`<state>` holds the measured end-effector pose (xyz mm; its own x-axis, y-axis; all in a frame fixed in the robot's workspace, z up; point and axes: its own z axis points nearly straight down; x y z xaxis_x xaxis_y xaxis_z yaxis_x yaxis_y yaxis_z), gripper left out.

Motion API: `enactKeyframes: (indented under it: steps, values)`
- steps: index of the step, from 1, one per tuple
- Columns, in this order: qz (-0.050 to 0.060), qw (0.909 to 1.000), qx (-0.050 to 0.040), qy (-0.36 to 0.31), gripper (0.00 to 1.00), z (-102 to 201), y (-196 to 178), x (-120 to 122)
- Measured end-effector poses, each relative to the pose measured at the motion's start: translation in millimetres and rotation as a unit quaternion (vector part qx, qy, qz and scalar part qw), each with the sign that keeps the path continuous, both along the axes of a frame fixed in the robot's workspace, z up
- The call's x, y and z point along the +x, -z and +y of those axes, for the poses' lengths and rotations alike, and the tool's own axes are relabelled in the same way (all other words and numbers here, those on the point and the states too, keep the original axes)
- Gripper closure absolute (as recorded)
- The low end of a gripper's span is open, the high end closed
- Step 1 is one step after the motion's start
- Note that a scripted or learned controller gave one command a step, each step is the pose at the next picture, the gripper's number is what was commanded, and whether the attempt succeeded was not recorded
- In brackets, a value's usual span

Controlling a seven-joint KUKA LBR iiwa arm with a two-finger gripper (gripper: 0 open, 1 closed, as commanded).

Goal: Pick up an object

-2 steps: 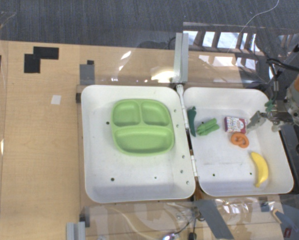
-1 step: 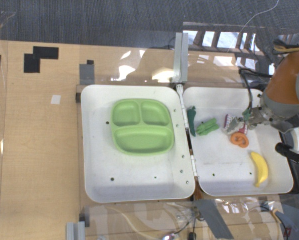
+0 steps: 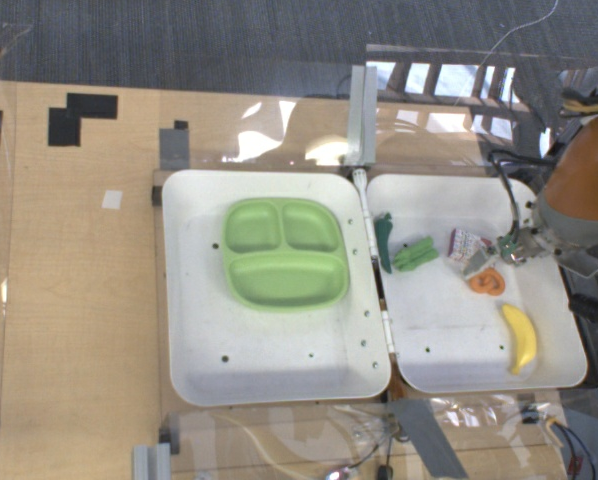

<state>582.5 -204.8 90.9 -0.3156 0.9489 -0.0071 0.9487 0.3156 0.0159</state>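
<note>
I see the gripper (image 3: 509, 248) low in the right bin (image 3: 449, 363), near its right wall, with the grey arm and its orange band (image 3: 591, 173) coming in from the right edge. How its tips stand I cannot tell, because they are too small and dark against the objects around them. They seem to be just beside a small crumpled packet (image 3: 466, 246) with white and pink print, maybe touching it, but I cannot see anything held between them.

In the same bin an orange ring-shaped piece (image 3: 487, 283) lies just below the packet. A yellow banana (image 3: 520, 337) lies near the lower right corner, apart from the others. A light green toy (image 3: 415, 255) lies toward the left side, and a dark green narrow object (image 3: 383, 240) rests along the left wall.

The left bin (image 3: 199, 358) holds a green divided plate (image 3: 285, 253) with three compartments, flat and near the middle.
</note>
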Motion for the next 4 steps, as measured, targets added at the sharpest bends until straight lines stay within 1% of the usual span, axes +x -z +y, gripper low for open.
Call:
enactKeyframes:
  steps: [1, 2, 3, 4]
  values:
    - [-0.002, 1.0, 0.0006, 0.001, 1.0, 0.6, -11.7, 2.4]
    - [0.007, 0.9925, 0.002, 0.122, 1.0, 37.0, -33.0, 28.0]
    - [0.007, 0.9925, 0.0018, 0.122, 0.0, 36.9, -32.9, 28.0]
    - [-0.007, 0.9824, 0.0027, 0.186, 0.0, 13.0, -11.3, 72.7]
